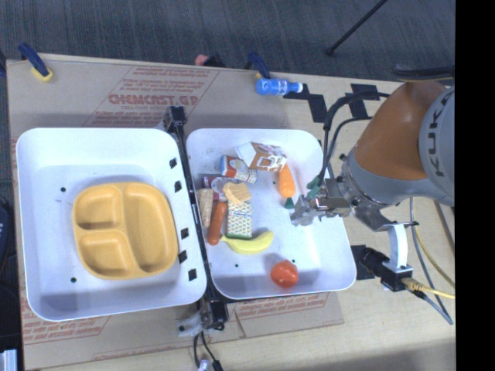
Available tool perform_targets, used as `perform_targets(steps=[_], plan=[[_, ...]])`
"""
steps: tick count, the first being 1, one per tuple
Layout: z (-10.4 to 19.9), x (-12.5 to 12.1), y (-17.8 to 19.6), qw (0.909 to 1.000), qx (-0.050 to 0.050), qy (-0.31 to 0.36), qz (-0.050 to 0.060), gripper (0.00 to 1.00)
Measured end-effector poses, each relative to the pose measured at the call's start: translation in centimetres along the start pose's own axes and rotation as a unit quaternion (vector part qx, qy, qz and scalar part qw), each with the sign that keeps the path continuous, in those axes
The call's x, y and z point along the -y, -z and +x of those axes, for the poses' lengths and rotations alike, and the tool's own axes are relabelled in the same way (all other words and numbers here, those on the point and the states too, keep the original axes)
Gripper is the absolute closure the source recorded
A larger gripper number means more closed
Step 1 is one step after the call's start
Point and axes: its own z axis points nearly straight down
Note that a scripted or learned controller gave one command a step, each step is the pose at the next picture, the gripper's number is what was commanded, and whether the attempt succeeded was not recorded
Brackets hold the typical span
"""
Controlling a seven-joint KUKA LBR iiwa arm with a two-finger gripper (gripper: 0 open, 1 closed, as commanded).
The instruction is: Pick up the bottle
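Camera view, bottle [219, 182] left of pincer [300, 211]

Cardboard-covered bench [155, 91], bearing two white bins [46, 153] side by side, a blue clamp [274, 86] at the far edge.

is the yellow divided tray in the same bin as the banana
No, the yellow tray lies in the left bin, while the banana lies in the right bin.

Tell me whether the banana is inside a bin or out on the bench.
Inside. The banana lies on the floor of the right bin, among the other toy foods.
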Motion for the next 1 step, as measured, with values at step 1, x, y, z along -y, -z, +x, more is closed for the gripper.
perform_targets(steps=[1], plan=[[1.76, -0.5, -9.79, 0.9989, -0.001, -0.047, 0.002, 1.0]])
